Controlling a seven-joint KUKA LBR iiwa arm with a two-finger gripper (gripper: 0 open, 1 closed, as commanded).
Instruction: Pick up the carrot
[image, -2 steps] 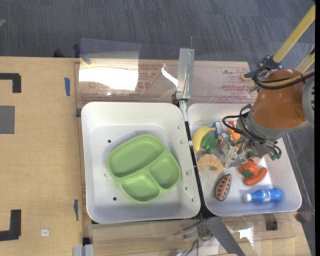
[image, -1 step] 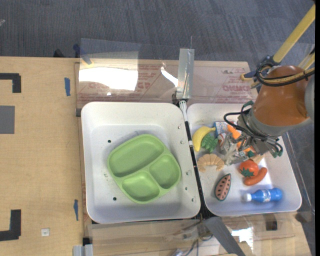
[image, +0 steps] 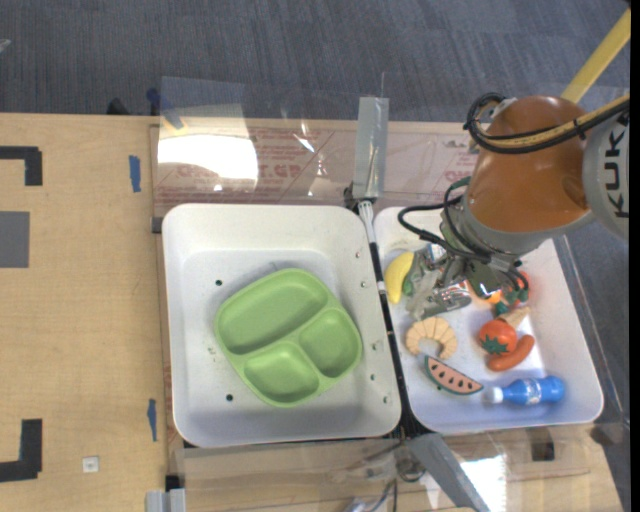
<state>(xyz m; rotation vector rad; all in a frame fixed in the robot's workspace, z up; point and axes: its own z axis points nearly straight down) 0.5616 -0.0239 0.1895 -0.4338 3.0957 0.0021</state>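
Note:
The carrot (image: 514, 289) is a small orange piece with a green top, lying in the right bin (image: 578, 340) near its middle right, partly hidden under the arm. My gripper (image: 451, 293) hangs low over the same bin, just left of the carrot, with its metal tip between the banana and the carrot. The orange wrist band (image: 525, 165) covers the bin's back part. I see nothing held in the gripper.
Around the gripper in the right bin lie a yellow banana (image: 399, 273), a croissant-like piece (image: 431, 338), a watermelon slice (image: 452, 375), a red-orange fruit (image: 501, 341) and a blue bottle (image: 526, 391). The left bin (image: 190, 250) holds a green divided plate (image: 288, 335).

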